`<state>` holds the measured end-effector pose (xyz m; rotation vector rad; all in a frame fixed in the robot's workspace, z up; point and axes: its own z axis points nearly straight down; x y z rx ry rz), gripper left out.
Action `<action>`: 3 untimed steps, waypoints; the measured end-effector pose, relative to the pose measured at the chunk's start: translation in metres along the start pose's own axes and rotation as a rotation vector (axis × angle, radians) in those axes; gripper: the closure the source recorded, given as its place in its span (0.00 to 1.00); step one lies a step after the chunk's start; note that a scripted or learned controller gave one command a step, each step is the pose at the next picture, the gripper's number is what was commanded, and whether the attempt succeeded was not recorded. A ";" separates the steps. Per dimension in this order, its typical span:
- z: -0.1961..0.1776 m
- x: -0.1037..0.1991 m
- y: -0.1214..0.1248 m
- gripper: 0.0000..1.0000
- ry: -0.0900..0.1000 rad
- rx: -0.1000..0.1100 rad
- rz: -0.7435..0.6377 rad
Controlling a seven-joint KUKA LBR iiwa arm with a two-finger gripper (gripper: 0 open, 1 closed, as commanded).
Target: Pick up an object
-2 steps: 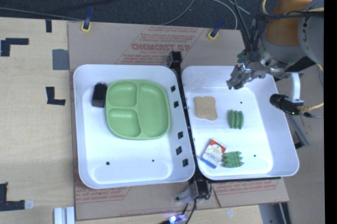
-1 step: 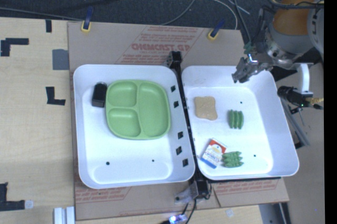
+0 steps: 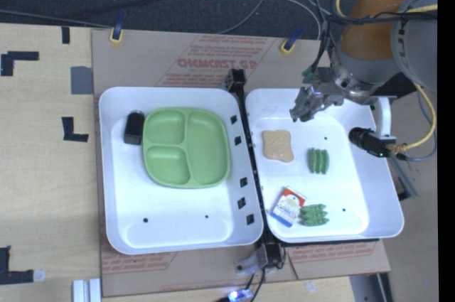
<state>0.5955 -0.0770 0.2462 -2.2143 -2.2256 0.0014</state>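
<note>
**Stock of both bins, arm poised over the right one**

We list the left bin (image 3: 117,173) first: a green divided plate (image 3: 186,148), and a small black block (image 3: 134,128) just beside the plate's left edge.

We list the right bin (image 3: 370,215) next: a tan bread slice (image 3: 277,146) near the dividing wall; a green pea pod (image 3: 318,160) to its right, apart from it; a red and white packet (image 3: 287,207) near the front wall; a second green pod (image 3: 313,214) touching or all but touching that packet. Any of these could serve as the object to pick up; the bread slice lies nearest the arm.

The gripper (image 3: 307,107) hangs over the back of the right bin, up and to the right of the bread slice. We see nothing between its fingers. Whether they stand apart or together we cannot tell: the tips merge into one dark shape.

Risks, as we judge them: the bread slice is flat and may slip out from under the fingers; the front pod and the packet lie so close that a grasp there may catch both or push one aside; a descent from the present spot would meet bare bin floor.

Hard to make out: the gripper's height above the floor, the printing on the packet, and what the black block is. The arm's upper body is cut off at the right.
</note>
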 end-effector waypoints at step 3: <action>0.018 0.157 -0.012 1.00 -0.001 0.000 0.000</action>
